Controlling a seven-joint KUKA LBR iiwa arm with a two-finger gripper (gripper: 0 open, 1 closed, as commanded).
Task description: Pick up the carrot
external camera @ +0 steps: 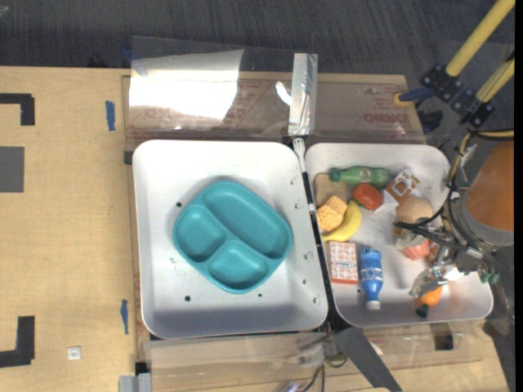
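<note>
Your carrot (431,295) lies at the near right corner of the right bin (470,307), a small orange piece with a green tip at about the bin floor, and the gripper (435,278) sits right on top of it. From this slanted view I cannot tell whether the fingers are apart or closed on it — the metal and cables at the wrist blur together there. So judge the task as at the grasp stage: the arm is down over the target, but a lift is not yet evident, since the carrot looks level with the bin floor. What is left for you is a confirmed grip and a clean rise out of the bin.

The right bin is crowded. A green bottle (359,175), a tomato (368,196), a banana (346,223), a blue bottle (371,276) and a red-and-white box (343,261) fill its left half, well apart from the carrot; a pinkish item (417,250) lies just beside the gripper and could be nudged.

The left bin (163,170) holds a teal divided tray (232,233). Both bins rest on a light wooden table (65,219), with clear plastic sheeting (196,96) behind them, dark carpet (245,6) beyond, and yellow bars (489,23) at the upper right.
</note>
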